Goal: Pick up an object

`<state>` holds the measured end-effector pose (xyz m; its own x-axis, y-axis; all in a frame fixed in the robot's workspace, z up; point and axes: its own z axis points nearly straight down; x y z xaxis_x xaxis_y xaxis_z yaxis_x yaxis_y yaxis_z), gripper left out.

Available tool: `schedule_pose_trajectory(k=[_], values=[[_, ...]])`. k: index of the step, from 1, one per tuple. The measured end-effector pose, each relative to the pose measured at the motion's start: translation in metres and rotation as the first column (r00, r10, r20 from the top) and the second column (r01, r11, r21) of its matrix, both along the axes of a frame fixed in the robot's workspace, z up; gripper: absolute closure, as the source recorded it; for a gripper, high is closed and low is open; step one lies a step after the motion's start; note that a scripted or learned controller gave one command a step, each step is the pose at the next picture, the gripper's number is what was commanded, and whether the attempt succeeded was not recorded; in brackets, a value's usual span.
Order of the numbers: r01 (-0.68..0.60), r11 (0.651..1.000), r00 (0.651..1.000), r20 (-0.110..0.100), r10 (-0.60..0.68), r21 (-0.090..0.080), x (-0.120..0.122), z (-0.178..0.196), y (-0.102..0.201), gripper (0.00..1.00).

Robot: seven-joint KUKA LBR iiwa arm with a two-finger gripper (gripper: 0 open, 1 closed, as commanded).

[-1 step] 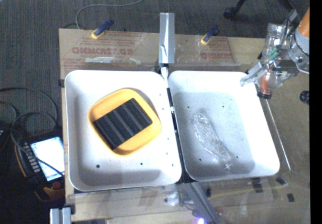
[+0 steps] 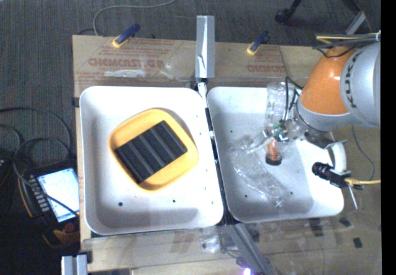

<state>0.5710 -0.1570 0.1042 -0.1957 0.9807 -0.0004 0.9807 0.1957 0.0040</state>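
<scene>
a: camera view: pincer (image 2: 274, 144) hangs low in the right bin (image 2: 238, 203), over clear plastic wrap (image 2: 260, 172).
b: pinching it?
a: can't tell. the yellow tray (image 2: 154, 148) sits in the left bin (image 2: 99, 203), well apart.

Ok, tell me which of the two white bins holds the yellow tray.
The left bin: the yellow tray with its black ribbed insert lies there, away from the arm.

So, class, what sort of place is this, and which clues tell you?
Probably a robotics lab test bench: a KUKA arm reaches over two white bins, the board beneath is clamped down, and cables trail across carpet.
</scene>
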Motion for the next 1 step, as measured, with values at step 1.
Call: schedule_pose_trajectory(k=[1], values=[[0.034,0.999,0.999,0.013,-0.034,0.0,-0.0017,-0.0083,0.003,0.0]])
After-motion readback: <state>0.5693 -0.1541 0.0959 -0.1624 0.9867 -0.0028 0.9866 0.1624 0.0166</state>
